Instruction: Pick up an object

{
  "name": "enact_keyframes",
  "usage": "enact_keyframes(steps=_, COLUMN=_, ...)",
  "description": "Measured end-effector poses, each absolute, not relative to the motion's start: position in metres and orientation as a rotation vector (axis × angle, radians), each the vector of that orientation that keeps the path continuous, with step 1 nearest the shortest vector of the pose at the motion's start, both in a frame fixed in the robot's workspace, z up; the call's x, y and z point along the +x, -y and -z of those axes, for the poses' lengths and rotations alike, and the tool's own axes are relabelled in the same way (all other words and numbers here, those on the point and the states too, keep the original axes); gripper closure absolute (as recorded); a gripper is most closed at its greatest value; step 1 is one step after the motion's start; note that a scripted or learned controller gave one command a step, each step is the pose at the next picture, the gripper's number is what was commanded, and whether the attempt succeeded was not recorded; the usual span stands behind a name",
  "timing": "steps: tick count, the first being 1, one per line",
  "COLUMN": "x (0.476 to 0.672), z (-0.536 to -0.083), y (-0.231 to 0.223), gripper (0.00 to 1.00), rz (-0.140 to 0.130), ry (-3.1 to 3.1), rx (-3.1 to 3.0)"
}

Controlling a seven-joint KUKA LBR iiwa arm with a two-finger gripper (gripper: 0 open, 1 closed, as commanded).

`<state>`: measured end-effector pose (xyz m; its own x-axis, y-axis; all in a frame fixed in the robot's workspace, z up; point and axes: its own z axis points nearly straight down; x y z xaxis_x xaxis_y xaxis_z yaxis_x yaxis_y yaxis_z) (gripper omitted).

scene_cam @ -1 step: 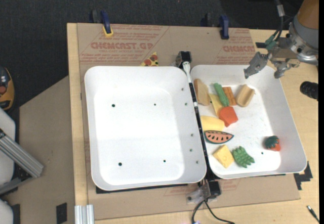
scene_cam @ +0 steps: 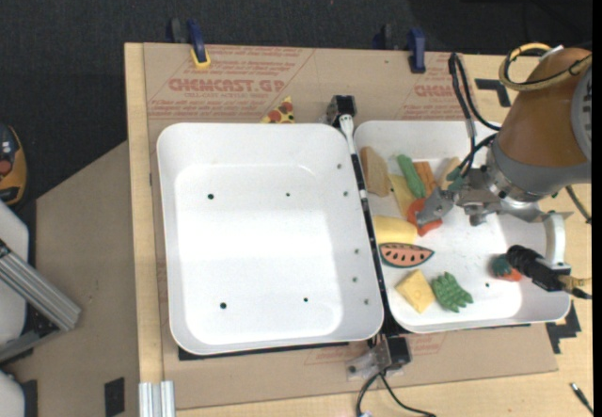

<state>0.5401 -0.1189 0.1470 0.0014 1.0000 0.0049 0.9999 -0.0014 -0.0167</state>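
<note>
Several toy foods (scene_cam: 406, 255); bright colours

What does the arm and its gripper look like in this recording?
The arm is a thick rounded body, orange-brown on its upper part with a grey section below. The gripper is grey metal with blocky fittings. Black cables run along the arm, and a yellow cable loop sits near its top.

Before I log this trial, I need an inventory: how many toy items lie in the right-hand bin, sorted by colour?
Green: 2, a long piece and a leafy one
Yellow: 3
Orange: 2
Tan: 1
Red watermelon slice: 1
Total: 9; anything hidden beneath the gripper is not counted.
</note>
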Motion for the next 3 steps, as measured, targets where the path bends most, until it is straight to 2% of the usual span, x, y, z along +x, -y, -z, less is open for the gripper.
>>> enact_keyframes(steps=1, x=0.586, z=-0.081, y=0.101, gripper=0.00, rz=0.000, ry=2.224, rx=-2.218)
enact_keyframes(steps=2, x=0.586, z=-0.096, y=0.103, gripper=1.00, rz=0.003, ry=2.223, rx=-2.225)
enact_keyframes(steps=3, x=0.647, z=-0.192, y=0.036, gripper=1.00, rz=0.018, ry=2.239, rx=-2.219)
